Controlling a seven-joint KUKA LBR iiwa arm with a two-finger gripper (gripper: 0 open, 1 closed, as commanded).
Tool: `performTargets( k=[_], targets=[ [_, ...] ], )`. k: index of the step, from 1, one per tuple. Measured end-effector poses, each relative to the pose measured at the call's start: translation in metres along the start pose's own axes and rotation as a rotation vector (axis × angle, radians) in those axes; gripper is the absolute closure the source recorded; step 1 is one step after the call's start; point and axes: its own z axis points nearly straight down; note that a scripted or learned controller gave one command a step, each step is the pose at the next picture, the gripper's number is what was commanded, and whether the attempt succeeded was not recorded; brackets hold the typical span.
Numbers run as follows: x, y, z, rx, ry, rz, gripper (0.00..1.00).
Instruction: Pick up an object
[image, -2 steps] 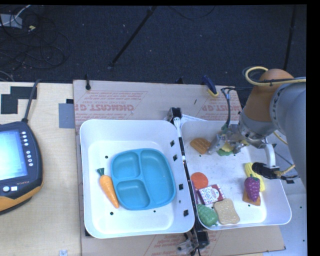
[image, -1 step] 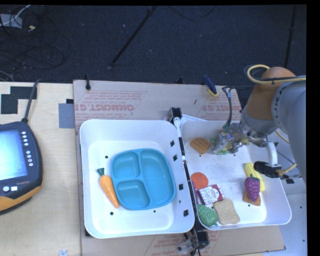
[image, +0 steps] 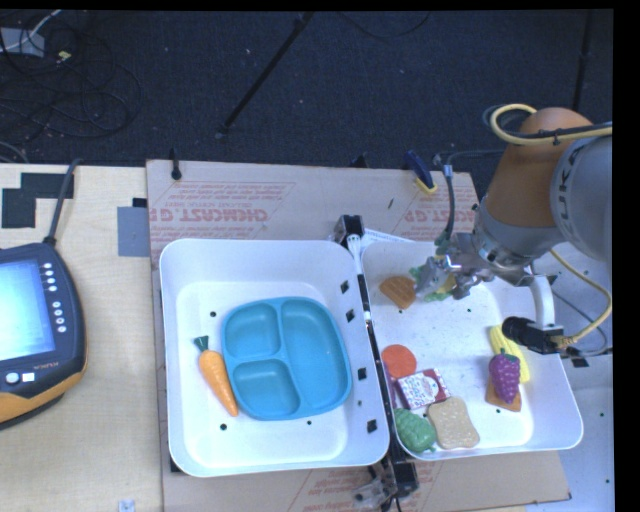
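Grey arm (image: 560, 200) hides right bin's (image: 560, 440) corner.

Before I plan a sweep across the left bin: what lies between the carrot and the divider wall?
In the camera view, the blue tray lies between the carrot and the divider, filling most of that stretch.
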Motion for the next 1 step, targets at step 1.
performTargets(
  k=[1],
  targets=[
    [0.0479,-0.014,-0.0385,0.003,-0.001,0.0,1.0]
  ],
)
